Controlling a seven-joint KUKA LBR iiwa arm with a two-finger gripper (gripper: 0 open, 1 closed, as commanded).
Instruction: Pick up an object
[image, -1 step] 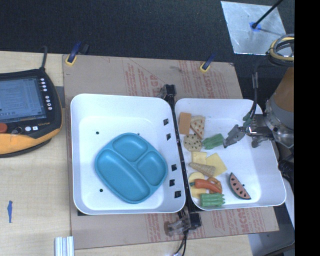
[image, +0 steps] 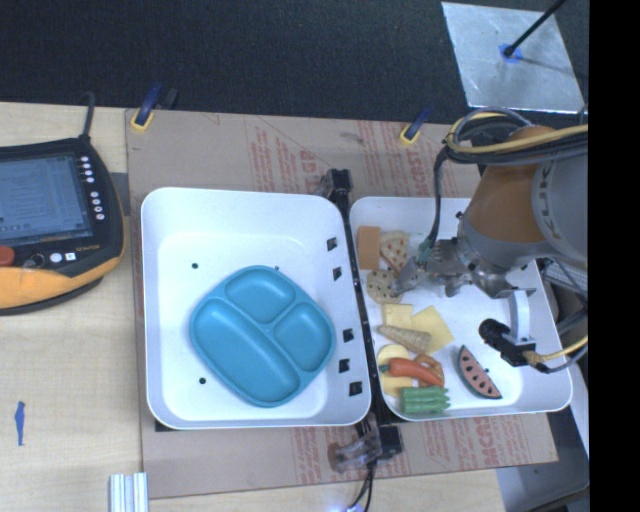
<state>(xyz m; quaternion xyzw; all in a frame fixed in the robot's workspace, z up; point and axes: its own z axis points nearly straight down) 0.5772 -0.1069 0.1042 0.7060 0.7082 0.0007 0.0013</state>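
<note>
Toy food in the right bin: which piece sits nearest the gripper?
The round waffle-patterned cracker by the bin's left wall, just off the gripper. The watermelon slice and green beans lie farther toward the front.

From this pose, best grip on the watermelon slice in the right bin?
Take the watermelon slice across its narrow width near the middle, coming straight down from above. It lies flat on the right bin floor as a long curved wedge, apart from the other food, so the pincer likely has room either side.
</note>
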